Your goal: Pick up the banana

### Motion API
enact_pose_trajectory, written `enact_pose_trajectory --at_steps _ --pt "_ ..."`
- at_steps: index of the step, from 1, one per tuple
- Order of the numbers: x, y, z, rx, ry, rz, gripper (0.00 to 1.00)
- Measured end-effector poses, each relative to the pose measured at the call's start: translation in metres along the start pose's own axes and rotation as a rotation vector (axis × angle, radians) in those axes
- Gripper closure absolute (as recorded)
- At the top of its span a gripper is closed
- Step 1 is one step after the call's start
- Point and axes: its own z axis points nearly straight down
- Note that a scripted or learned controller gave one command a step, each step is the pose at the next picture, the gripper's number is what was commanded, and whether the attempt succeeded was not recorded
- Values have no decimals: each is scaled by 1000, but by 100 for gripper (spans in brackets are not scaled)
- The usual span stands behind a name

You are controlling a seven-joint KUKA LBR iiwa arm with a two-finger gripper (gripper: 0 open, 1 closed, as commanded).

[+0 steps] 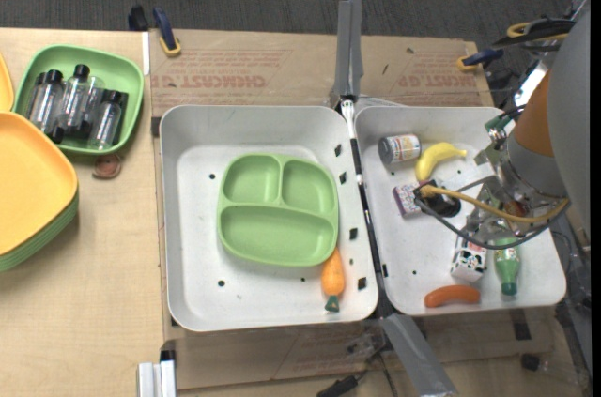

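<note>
Banana [439, 158]: yellow, curved, lying loose on the floor of the right bin [404, 287] toward its far side, just right of a small can [402, 148] that lies on its side with a light label. No finger touches the banana.

Gripper [484, 236]: low over the near right part of the same bin, below the grey arm [573, 118] and its orange band [537, 125], tangled with yellowish and black cables [451, 198]. Whether its fingers stand apart or together cannot be told from this view; nothing is seen between them.

Other contents of the right bin: a purple packet [406, 199] left of the cables; a small white carton with black patches [468, 262] just under the gripper; a green bottle [508, 274] beside the carton, to its right; an orange-red sausage-shaped item [452, 296] near the front wall.

Left bin [178, 198]: a green divided plate [278, 209] in the middle, three compartments; a toy carrot [332, 278] touching the plate's near right corner, green top pointing toward the front.

Bench, left side: a green square tray [38, 67] holding several clear bottles with black caps [75, 106]; a stack of orange plates [33, 193] at the edge.
</note>
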Motion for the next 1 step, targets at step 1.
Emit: enact_pose_trajectory --at_steps 1 --pt "-18 69 -41 0 1 -218 100"
